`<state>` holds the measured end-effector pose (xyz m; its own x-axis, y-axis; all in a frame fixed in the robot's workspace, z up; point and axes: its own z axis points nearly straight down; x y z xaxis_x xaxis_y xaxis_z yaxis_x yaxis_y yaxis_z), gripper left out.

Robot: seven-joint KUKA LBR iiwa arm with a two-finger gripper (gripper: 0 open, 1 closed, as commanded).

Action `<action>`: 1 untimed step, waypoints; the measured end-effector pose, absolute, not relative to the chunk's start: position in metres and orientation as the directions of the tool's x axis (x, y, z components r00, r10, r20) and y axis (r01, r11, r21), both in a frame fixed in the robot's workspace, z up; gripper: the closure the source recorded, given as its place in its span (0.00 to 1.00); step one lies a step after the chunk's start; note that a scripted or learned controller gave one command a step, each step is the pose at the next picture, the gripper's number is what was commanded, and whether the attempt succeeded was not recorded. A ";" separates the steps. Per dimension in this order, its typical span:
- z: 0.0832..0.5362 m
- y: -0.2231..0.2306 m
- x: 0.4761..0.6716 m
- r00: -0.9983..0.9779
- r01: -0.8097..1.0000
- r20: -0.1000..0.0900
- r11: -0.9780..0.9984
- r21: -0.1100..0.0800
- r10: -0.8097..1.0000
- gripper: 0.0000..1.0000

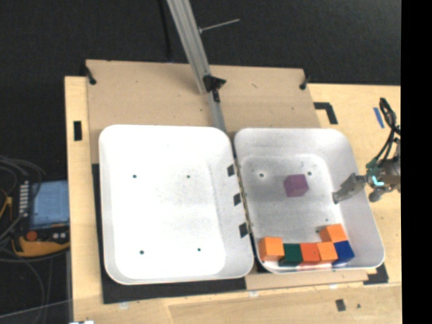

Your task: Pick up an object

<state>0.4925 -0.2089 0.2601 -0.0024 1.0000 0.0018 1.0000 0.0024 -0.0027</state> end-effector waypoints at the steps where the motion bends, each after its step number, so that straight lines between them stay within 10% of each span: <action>1: 0.262 -0.209 0.493 -0.002 1.000 0.000 0.002 0.002 1.000 0.00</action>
